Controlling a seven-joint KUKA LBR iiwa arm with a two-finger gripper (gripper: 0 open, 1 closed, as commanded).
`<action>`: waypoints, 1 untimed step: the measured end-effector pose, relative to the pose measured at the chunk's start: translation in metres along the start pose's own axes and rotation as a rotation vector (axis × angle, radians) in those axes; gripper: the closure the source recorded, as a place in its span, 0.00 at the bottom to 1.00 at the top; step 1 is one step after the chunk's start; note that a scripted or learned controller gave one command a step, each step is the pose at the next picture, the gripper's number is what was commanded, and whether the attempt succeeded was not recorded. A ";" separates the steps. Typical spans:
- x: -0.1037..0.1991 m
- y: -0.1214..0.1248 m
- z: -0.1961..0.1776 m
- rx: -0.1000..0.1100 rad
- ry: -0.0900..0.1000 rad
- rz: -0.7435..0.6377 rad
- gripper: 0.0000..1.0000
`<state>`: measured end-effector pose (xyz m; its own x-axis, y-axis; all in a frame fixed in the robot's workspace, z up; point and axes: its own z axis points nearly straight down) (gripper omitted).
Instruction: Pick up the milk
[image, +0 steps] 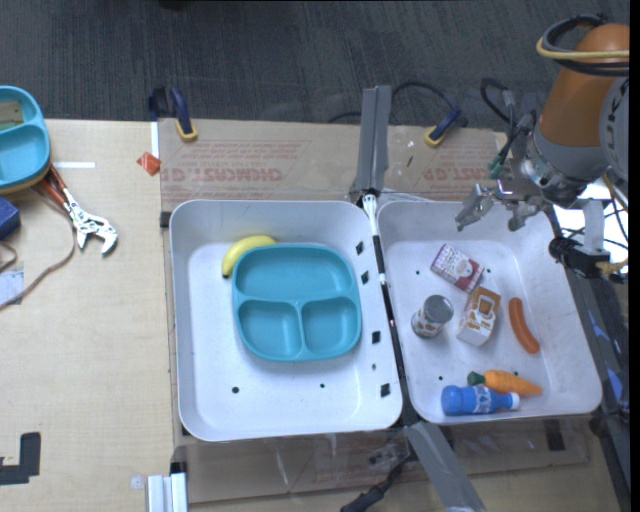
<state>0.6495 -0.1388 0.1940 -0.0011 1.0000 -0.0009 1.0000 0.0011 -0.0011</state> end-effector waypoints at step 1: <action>-0.009 -0.090 0.103 0.001 0.001 -0.030 0.00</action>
<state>0.5592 -0.1484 0.0913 -0.0310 0.9995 -0.0001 0.9995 0.0310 -0.0016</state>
